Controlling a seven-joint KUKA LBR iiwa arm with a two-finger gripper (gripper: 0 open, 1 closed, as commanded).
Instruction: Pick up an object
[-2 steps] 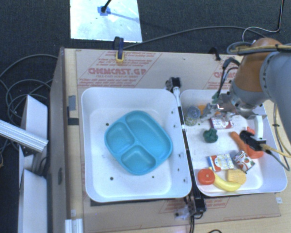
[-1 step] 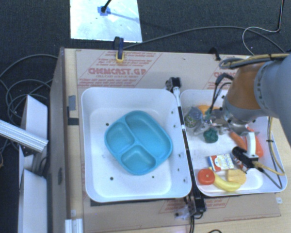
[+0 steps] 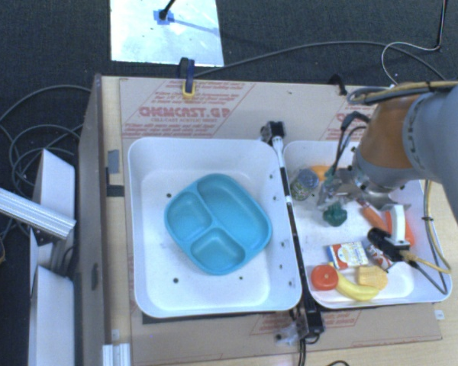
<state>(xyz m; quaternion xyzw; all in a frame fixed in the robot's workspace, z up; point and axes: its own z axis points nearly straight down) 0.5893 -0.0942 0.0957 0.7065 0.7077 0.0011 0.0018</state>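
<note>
Small green object (image 3: 335, 216), right bin

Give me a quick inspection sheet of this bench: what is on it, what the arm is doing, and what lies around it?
Surface: brown board bearing a left bin and a right bin, side by side.
Job's things: in the right bin, a dark green toy, banana, orange disc, small printed carton, yellow block, orange carrot-like piece.
Clutter: blue divided plate in the left bin.
Grippers: gripper low over the green toy; grasp cannot be judged.
Cables: black cables on the floor at left; one runs to the arm.
Surroundings: dark carpet, pale floor sheet.
</note>
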